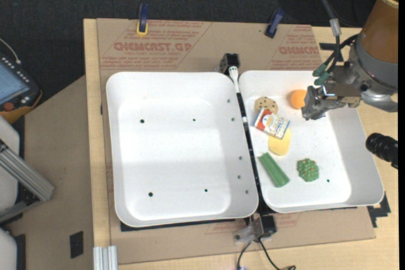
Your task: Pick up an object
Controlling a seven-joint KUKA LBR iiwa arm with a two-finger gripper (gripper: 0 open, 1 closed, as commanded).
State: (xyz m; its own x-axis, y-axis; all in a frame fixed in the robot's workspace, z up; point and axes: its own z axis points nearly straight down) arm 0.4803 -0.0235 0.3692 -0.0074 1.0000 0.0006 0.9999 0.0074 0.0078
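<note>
The arm reaches in from the right over the right-hand bin (354, 136), and its gripper (314, 109) hangs above that bin's upper part, just right of a small orange ball (297, 98); whether the jaws are released or clenched I cannot tell, since the dark fingertips blur together, and nothing shows between them; the ball lies close beside the gripper, touching or not is unclear. The other things lie in the same bin, left of and below the gripper: a round tan cookie-like piece (267, 104) near the bin's left wall; just below it a small red, white and blue carton (273, 123), tilted; below that a yellow lump (280, 145) touching the carton's lower edge; a green stick-shaped piece (274, 169) lying at a slant beneath; and a bumpy green ball (308, 169) to its right, apart from it. The left-hand bin (126, 136) sits alongside on the cardboard-covered surface (190, 35).
</note>
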